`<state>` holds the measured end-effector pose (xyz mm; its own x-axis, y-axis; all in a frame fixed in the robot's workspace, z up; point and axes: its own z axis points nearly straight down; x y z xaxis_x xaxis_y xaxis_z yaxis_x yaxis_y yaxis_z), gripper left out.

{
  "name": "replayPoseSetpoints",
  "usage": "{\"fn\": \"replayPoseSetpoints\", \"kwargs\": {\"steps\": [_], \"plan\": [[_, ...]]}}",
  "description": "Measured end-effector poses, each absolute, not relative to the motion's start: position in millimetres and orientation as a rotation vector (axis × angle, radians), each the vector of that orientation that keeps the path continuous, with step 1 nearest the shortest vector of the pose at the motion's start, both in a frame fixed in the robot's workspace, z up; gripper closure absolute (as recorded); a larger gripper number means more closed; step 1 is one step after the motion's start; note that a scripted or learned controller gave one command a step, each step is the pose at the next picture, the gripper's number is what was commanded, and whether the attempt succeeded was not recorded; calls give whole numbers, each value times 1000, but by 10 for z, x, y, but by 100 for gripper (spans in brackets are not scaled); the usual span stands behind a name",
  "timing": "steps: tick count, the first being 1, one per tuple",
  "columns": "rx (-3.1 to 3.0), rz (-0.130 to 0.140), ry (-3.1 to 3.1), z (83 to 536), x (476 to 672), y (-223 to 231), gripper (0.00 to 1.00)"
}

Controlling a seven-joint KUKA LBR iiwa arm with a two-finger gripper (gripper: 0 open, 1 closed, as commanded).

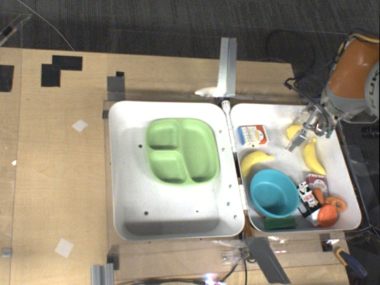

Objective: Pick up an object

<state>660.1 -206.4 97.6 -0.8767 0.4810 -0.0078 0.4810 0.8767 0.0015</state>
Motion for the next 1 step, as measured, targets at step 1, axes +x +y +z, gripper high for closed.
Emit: {"fn": "replayPoseSetpoints", "kwargs": {"steps": [1], "plan": [[861, 2, 3010, 880, 6189, -1836, 0]]}}
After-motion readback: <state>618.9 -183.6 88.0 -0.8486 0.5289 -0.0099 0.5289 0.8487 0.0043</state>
